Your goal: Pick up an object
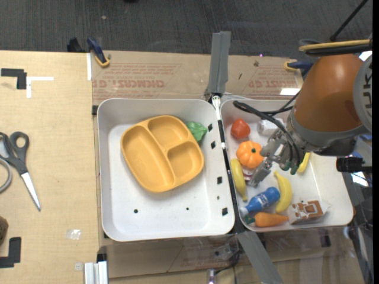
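My gripper hangs over the middle of the right bin, below the orange band of the arm. Its fingers stand open with nothing between them. One fingertip is just below an orange pumpkin. A yellow banana lies right under the gripper. Close by are a red tomato, a second banana along the bin's left wall, a blue bottle, a carrot and a small brown box.
The left bin holds a yellow divided plate with a green item at its far right edge. Scissors lie on the wooden bench at the left. A further yellow piece shows beside the gripper.
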Tool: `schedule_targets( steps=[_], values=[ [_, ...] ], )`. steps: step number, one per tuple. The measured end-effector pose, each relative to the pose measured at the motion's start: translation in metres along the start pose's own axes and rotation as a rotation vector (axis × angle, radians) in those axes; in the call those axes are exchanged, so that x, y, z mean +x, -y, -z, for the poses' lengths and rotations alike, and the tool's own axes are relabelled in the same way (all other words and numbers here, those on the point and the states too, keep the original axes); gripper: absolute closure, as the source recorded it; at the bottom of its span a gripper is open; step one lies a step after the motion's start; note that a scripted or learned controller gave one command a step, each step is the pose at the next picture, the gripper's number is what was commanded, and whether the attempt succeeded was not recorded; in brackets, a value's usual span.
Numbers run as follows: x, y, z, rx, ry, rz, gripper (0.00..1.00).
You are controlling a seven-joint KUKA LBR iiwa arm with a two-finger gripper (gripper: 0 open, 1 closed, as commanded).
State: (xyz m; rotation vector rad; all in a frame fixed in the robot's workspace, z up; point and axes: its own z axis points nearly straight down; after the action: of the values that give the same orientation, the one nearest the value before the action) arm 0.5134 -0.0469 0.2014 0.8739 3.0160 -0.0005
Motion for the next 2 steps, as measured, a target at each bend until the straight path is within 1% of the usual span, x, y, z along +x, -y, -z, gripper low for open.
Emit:
schedule_targets(
  steps=[1,2],
  values=[
    [-0.048,0.02,-0.089,0.0,0.0,0.02,0.0],
    [-0.028,0.048,-0.105,-0.008,0.009,-0.107,0.0]
  ],
)
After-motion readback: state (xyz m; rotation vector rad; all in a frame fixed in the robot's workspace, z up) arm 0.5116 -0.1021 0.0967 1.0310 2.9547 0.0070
